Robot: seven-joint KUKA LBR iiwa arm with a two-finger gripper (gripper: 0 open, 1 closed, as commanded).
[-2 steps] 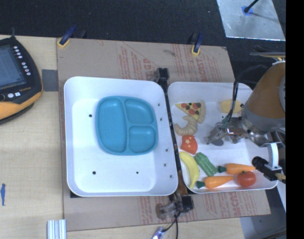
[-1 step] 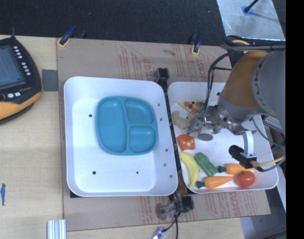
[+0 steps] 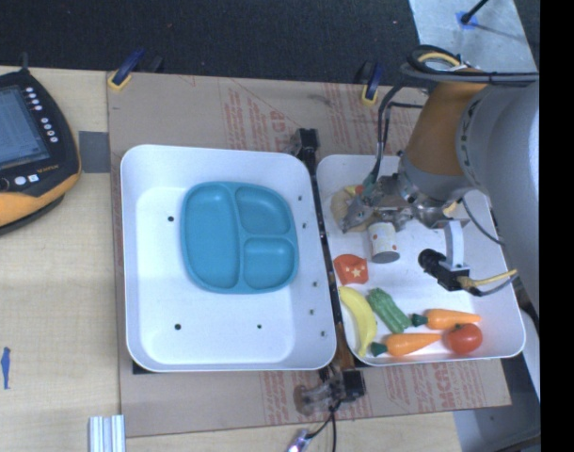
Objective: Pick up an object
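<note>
A blue sectioned plate (image 3: 238,235) lies in the left bin (image 3: 141,252). In the right bin (image 3: 499,342) the hand (image 3: 381,222) hangs over a white cylinder (image 3: 384,243) with a red band, standing upright; whether it grips, I cannot tell.

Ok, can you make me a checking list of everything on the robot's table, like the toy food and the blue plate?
Surface: wooden bench with a brown board under two white bins.
Job's things: right bin holds a banana, green vegetable, two carrots, two tomatoes and a small white can.
Clutter: left bin holds a blue divided plate.
Gripper: gripper low over the right bin's far end, by the can; grip too hard to see.
Cables: black cable looping along the arm.
Surroundings: orange control pad at left; blue clamps on the board's far edge.
</note>
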